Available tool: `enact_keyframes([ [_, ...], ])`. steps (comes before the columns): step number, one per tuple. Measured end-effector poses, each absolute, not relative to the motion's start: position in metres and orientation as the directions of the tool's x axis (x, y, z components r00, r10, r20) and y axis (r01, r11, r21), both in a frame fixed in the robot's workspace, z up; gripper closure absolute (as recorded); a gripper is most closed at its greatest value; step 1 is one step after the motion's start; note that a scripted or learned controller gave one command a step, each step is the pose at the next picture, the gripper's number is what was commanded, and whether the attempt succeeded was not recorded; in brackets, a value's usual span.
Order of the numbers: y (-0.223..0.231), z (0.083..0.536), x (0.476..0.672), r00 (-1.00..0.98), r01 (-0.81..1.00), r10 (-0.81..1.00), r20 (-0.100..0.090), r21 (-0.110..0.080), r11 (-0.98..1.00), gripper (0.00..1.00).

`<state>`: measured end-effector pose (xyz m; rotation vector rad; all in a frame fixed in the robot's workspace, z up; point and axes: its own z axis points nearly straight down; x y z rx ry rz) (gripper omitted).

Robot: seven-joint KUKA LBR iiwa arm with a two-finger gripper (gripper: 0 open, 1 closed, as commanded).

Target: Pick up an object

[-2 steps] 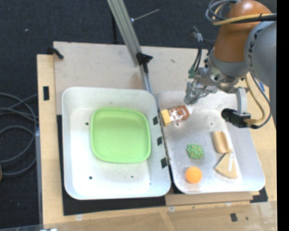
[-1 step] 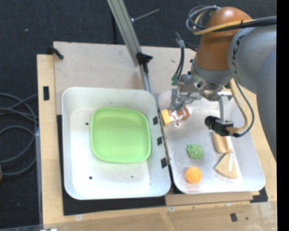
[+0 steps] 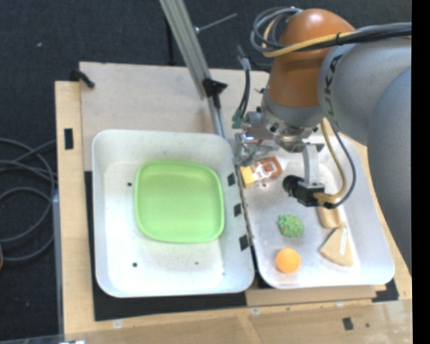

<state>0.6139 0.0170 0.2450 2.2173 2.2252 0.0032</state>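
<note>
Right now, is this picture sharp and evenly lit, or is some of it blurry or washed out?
In the camera view the light is soft and even, with the white bins bright and slightly washed out; the green plate and orange ball read clearly, though edges are soft; the big grey arm looks blurred, and the floor is dark.

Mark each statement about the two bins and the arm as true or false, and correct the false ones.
1. The green plate lies in the left bin. True.
2. The orange ball sits on the green plate. False: it lies in the right bin, near the front edge.
3. The green bumpy object lies just behind the orange ball. True.
4. The gripper hangs over the left bin's middle. False: it is over the right bin's back left corner, by an orange and white object.
5. The tan wedge lies left of the orange ball. False: it lies to its right.
</note>
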Motion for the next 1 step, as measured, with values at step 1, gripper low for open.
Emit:
enact_keyframes([
  [1, 0.0681, 0.2521, 0.5947, -0.004, 1.000, 1.000, 0.001, 0.001, 0.004, 1.00],
])
